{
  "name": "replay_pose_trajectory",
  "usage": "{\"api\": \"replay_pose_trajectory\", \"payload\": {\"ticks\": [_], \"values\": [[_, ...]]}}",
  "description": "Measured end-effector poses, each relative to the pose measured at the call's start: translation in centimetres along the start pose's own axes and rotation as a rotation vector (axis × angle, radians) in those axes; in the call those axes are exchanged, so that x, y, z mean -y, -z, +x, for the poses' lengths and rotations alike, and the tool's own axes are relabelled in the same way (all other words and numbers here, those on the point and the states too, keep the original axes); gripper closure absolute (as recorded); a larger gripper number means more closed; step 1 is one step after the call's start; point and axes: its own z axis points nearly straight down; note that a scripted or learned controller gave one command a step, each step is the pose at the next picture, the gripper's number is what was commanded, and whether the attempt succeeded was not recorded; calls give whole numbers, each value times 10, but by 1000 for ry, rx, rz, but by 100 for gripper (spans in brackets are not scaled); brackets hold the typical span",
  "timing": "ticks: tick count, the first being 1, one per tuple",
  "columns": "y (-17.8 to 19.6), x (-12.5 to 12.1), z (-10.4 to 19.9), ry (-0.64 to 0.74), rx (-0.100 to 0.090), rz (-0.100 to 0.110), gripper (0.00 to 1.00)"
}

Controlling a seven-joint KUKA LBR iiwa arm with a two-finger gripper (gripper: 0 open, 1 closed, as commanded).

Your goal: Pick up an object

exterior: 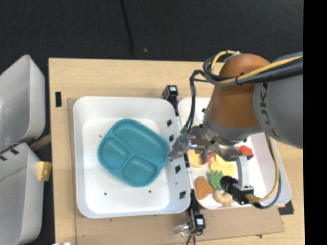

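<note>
The grey arm (276, 106) with its orange band (235, 98) reaches in from three o'clock and hangs over the right-hand bin (278, 180), covering most of that bin's upper half. The gripper (196, 146) sits below the orange band, close to the divide between the two bins, and the wrist hardware hides it so much that one cannot tell how it stands or whether anything is in it. The things to be picked lie in the right bin toward five o'clock of the gripper: a yellow piece (225, 166), a small green item (215, 179) just beside it, an orange-brown waffle-like piece (203, 188) near the bin's lower left, a tan lump (223, 198) at six o'clock of the green item, and a bit of red (246, 150) peeking out at three o'clock under the arm. In the left bin (89, 198), a blue divided plate (133, 152) lies flat near the middle, turned askew, its right edge close to the bin wall at nine o'clock of the gripper. Black and yellow cables (265, 190) loop down from the arm over the right bin's lower edge.
</note>
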Motion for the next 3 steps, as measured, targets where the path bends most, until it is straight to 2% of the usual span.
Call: {"api": "replay_pose_trajectory", "payload": {"ticks": [1,2,3], "values": [[15,-3,-7,-10,4,-9,100],[119,-2,-2,-8,3,-22,100],[-16,1,-46,-17,6,3,100]]}}
